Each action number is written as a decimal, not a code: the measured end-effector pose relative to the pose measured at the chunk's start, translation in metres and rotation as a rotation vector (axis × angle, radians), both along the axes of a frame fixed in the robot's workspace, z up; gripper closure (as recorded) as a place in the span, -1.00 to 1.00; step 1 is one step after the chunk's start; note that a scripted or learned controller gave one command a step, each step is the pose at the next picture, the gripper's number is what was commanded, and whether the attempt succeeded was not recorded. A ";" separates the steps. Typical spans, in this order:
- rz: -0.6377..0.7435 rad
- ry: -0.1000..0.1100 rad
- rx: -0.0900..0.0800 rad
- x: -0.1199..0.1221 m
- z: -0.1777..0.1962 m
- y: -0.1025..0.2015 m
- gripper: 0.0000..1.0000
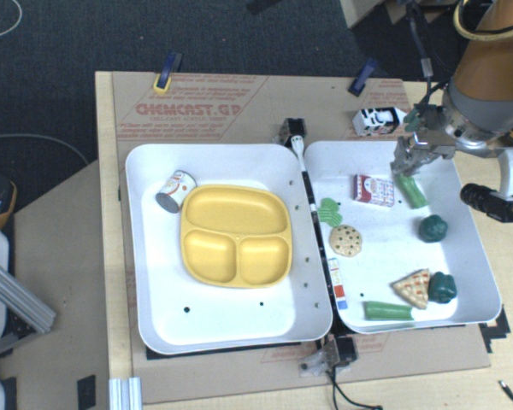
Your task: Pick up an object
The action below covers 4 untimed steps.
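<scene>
Over at the right bin's far corner the jaws hang right above a green cylinder; honestly can't tell if they're spread or pinched from this angle; nearby sit a red-and-white carton, cookie, dark green ball and pizza slice; left bin has a yellow divided tray plus a small can.

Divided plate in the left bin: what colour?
Yellow; the divided plastic plate shows best in the overhead camera view.
</scene>
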<state>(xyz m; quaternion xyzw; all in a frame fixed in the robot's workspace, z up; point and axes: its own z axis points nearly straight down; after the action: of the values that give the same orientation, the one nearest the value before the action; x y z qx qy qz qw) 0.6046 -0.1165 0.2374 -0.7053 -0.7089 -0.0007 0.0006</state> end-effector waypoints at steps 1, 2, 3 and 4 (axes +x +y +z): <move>-0.001 0.003 0.000 -0.005 -0.013 0.053 1.00; 0.002 0.003 0.002 -0.016 -0.014 0.117 1.00; 0.002 -0.002 0.000 -0.016 -0.005 0.177 1.00; -0.002 0.004 0.000 -0.034 -0.008 0.199 1.00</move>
<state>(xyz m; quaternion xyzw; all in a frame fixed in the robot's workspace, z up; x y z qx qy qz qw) 0.5707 0.0826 0.2298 -0.7059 -0.7083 0.0010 0.0020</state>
